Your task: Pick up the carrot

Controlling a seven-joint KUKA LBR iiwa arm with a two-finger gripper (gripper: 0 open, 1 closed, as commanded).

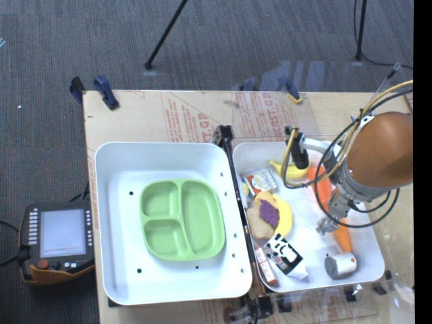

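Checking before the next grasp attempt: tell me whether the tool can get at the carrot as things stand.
Probably yes. The tool sits right over the carrot in the right bin, and the nearby silver can lies apart, leaving the way free.

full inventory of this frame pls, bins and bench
bins: 2, white, side by side on the bench
divided plate: 1, green, left bin
carrot: 1, orange, right bin, under the arm
banana: 1, yellow, right bin, far side
can: 1, grey, right bin, near right corner
carton: 1, black and white, right bin, near edge
pendant: 1, black and orange, floor left of bench
arm: 1, grey and orange, over right bin
end effector: 1, grey, at the carrot
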